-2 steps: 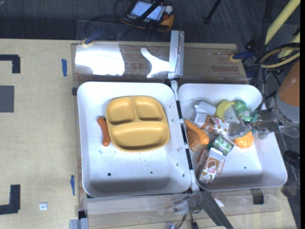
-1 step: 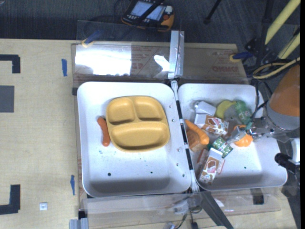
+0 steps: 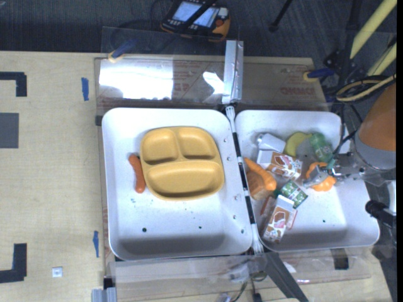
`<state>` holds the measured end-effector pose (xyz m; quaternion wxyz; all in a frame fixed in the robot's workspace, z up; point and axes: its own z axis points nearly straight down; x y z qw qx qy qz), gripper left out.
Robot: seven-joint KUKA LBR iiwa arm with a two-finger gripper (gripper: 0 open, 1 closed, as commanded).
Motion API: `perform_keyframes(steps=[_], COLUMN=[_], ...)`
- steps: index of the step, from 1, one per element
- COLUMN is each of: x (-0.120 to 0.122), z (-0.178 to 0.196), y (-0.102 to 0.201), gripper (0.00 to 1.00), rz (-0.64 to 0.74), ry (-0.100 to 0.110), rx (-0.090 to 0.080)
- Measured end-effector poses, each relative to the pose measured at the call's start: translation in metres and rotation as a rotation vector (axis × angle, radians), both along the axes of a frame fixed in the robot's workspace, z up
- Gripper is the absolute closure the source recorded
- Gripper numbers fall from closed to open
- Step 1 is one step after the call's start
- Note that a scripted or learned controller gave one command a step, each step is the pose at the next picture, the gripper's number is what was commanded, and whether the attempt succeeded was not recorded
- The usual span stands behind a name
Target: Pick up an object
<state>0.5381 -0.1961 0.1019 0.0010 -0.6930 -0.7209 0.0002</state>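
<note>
on the worktop (image 3: 44, 187), the left bin (image 3: 119, 231) holds a yellow divided tray (image 3: 181, 161) with an orange carrot (image 3: 137, 173) beside it. the right bin (image 3: 352, 228) holds jumbled small cartons (image 3: 280, 218). the pincer (image 3: 330, 168) hovers at the pile's right edge; its opening can't be told.

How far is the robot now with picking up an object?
Done: nothing looks lifted yet; the yellow tray and orange carrot lie in the left bin. In hand: the gripper is low at the right bin's pile, beside an orange piece. Left: grasping and lifting.
</note>
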Motion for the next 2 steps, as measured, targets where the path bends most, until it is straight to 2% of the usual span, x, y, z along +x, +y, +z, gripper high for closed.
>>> perform_keyframes(steps=[1,2], x=[0.071,0.077], z=[0.077,0.108], y=[0.023,0.073], gripper=[1.0,1.0], rz=[-0.076,0.007], ry=[-0.001,-0.003], rx=[-0.002,-0.003])
